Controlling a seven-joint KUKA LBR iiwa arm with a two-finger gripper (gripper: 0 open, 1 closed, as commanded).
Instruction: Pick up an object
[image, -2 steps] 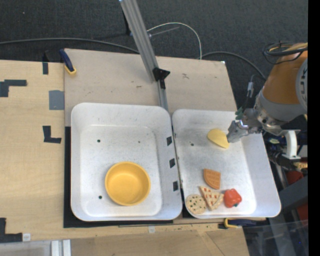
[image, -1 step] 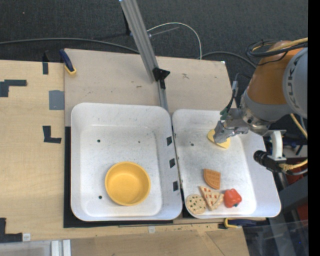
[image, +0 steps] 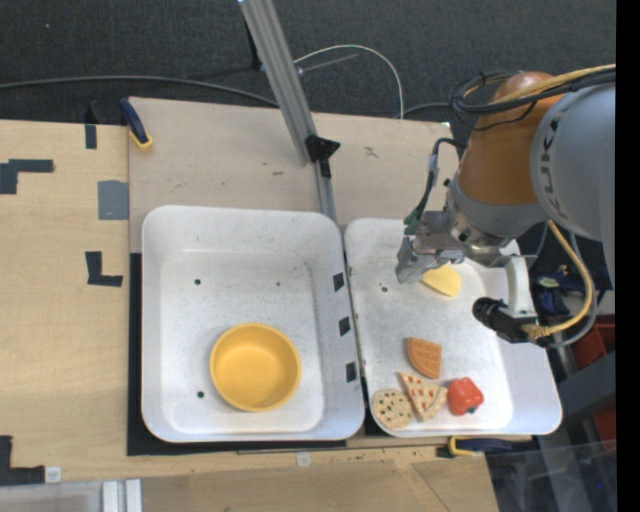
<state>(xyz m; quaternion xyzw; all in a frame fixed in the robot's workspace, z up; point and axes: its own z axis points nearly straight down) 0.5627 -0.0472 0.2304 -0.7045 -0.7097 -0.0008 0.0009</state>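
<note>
A pale wooden bench (image: 60, 300) carries two shallow white bins side by side, with dark floor and loose cables beyond its far edge. The left bin (image: 180, 250) holds a yellow bowl (image: 255, 366) near its front. In the right bin (image: 375, 300), the gripper (image: 418, 262) hangs low at the far end, just beside a pale yellow wedge (image: 443, 281); how wide it stands I cannot tell. Along the front of that bin sit an orange waffle piece (image: 424, 356), a pizza slice (image: 422, 395), a round cracker (image: 391, 407) and a red pepper (image: 464, 396), close together. A grey metal pole (image: 285, 80) slants over the bench behind the bins.
</note>
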